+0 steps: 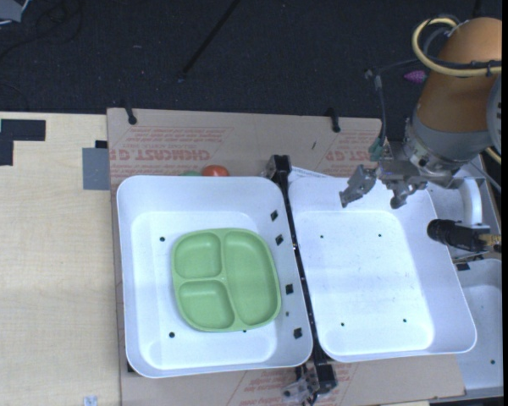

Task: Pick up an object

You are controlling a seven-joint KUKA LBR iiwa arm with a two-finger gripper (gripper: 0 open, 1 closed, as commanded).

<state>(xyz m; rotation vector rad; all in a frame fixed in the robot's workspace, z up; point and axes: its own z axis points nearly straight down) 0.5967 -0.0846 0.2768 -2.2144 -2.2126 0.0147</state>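
Pale wooden benchtop (42, 260) across the left of the frame, marked with dark rectangular patches near the upper left. Dark floor with loose cables along the top. Brown cardboard sheet with red lettering (229, 146) spread under both bins, its back edge showing above them at centre.

Left shallow white plastic bin (140, 227) at lower centre-left, holding a light green plastic plate with three compartments (226, 279), lying flat near the bin's middle, well apart from the gripper. Small red-orange rounded object (214, 172) peeking over the back rim of the left bin, outside it on the cardboard, with a sliver of green just beside it on the left.

Right shallow white plastic bin (381, 286) at lower centre-right, touching the left bin along a black clipped seam at centre.

Grey arm with orange band (461, 66) at upper right. Two-finger metal gripper (378, 191) poised over the back rim of the right bin, fingers spread apart, nothing between them.
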